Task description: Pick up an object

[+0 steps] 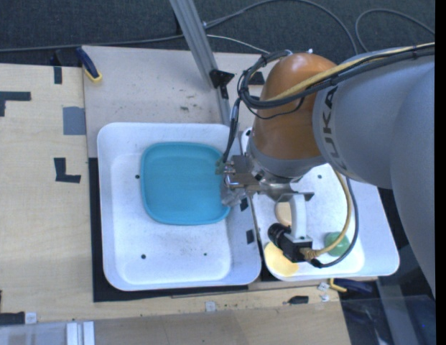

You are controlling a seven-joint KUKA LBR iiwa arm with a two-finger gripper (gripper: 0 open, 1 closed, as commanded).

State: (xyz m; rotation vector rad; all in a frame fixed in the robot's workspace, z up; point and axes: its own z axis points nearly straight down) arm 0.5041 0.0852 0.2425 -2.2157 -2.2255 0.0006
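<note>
lying flat in left bin (115,264), turquoise square plate (181,184), claw (230,185) state unclear

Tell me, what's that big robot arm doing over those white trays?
The grey and orange robot arm is reaching in over two white bins to pick something up. Its gripper sits at the right edge of a blue plate lying in the left bin. The right bin has a yellowish thing and a small green one.

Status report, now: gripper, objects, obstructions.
Gripper low at the blue plate's right edge, grip unconfirmed. Plate lies flat in left bin. Arm covers right bin; yellow object there.
</note>
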